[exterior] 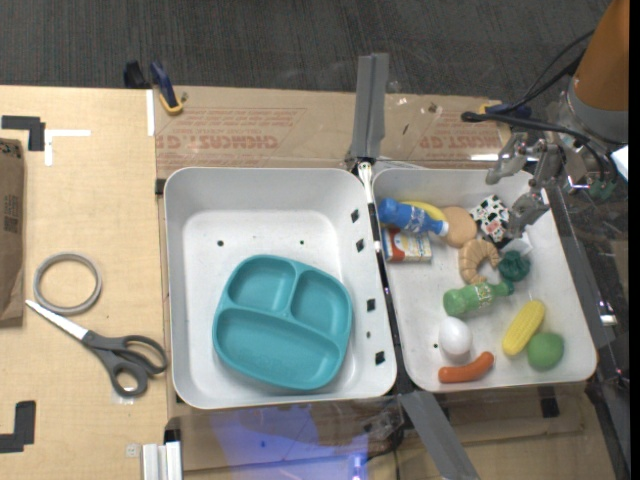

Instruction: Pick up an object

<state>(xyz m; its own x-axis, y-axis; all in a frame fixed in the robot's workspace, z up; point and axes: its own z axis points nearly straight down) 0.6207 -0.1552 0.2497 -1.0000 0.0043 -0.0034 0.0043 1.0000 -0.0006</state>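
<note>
My gripper [524, 196] hangs over the back right corner of the right bin [578, 368], just right of a black-and-white spotted toy [489, 215]. Nothing shows in its grasp. The bin holds several toys: a blue bottle [408, 217] beside a yellow piece, a red-and-white box [408, 247], a tan croissant [477, 258], a dark green piece [516, 266], a green cucumber [474, 299], a white egg [455, 338], an orange carrot [465, 368], a yellow corn cob [523, 326] and a green ball [545, 351].
A teal divided plate [285, 323] lies in the left bin [200, 218]. On the bench to the left are scissors [110, 348] and a tape roll [67, 282]. A grey bar [369, 108] stands behind the wall shared by the bins. Cables run at the right.
</note>
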